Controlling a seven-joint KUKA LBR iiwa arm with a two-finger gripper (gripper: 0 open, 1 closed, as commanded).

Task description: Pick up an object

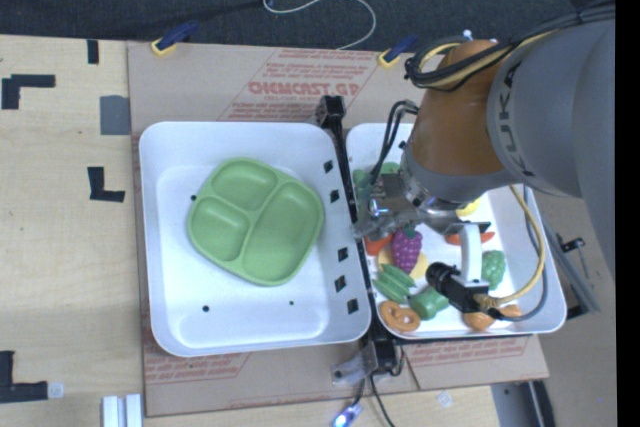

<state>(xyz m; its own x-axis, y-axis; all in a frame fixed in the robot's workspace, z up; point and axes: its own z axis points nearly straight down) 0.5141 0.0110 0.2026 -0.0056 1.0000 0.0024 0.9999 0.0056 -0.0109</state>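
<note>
Hand (385,213) low over toy food in the right bin (545,315) — grip state impossible to tell. Purple grapes (407,246) just beside, toward five o'clock. Crowded pile — risks nudging neighbours or closing on nothing.

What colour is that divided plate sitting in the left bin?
Light green, all over. The divided plate shows plainly in the camera view, lying in the left white bin.
</note>
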